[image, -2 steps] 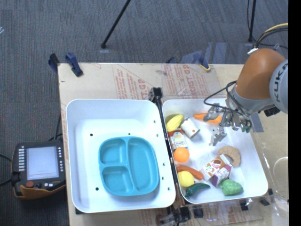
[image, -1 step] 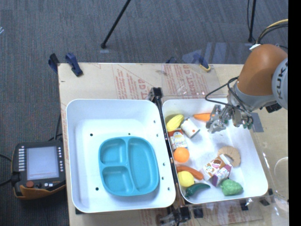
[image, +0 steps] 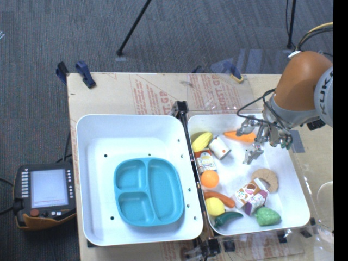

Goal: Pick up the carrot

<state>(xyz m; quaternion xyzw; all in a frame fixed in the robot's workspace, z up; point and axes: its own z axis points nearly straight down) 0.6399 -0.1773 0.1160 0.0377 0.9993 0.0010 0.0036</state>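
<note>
**Gripper open at the carrot's thick end**

Gripper point(image: 251, 141) open, fingers point(image: 253, 154) spread, nothing clamped between them. Hangs low over the far part of the right bin point(image: 298, 174), at the end of the arm point(image: 302, 88) reaching in from the right. Sits just at the thick end of the carrot point(image: 237, 136); cannot tell whether touching it or just above.

Carrot lying flat on the bin floor near the far wall, thin tip pointing left toward a small white can point(image: 220, 147) and a banana point(image: 202, 141), both close by but apart from it.

Looks like a toy: probably light, stiff and smooth-skinned, so likely to skid or roll under a glancing pinch. Tapered too, so liable to squirt out if taken near the tip. Best taken across the thicker half, fingers either side of the long axis, closing squarely.

Worth noting a second orange-red stick point(image: 219, 198) lower in the bin, well apart, easily mistaken for the target.
</note>
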